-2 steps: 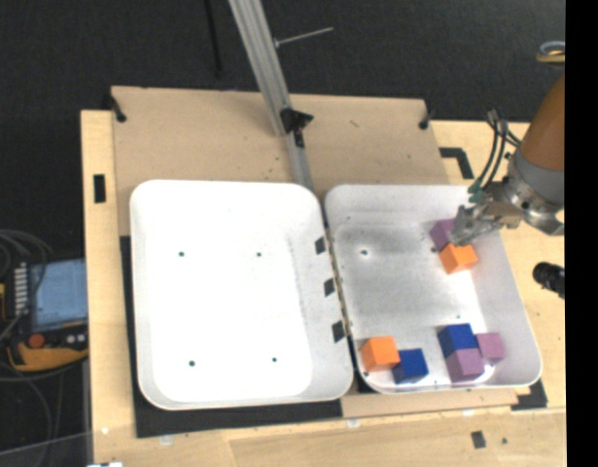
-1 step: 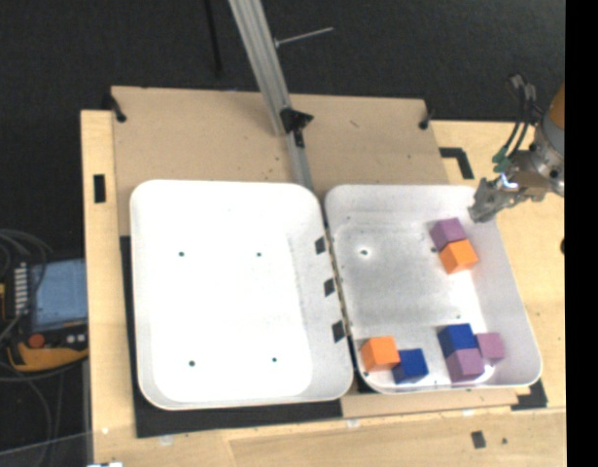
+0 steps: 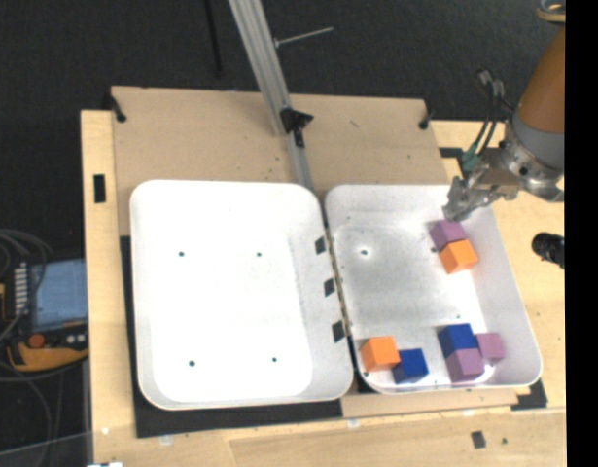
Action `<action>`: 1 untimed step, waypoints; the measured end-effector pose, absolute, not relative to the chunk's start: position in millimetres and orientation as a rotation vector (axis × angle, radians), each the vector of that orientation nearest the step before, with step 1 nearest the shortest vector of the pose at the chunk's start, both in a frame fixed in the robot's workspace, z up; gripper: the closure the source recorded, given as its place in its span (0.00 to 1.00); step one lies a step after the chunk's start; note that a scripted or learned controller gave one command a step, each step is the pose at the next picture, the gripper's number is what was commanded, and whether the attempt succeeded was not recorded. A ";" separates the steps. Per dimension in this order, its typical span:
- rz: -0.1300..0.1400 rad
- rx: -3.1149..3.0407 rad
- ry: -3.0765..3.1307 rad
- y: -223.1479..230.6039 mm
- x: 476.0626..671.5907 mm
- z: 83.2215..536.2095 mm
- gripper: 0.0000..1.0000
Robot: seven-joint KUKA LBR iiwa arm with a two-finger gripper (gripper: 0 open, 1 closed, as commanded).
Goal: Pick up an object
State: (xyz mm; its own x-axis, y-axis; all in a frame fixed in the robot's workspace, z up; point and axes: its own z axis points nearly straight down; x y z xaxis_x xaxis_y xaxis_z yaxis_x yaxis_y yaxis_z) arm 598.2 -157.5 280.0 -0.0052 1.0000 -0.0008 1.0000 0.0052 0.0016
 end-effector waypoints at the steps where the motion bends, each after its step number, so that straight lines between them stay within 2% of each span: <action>1: 0.001 2.215 2.226 -111.8 598.1 281.7 1.00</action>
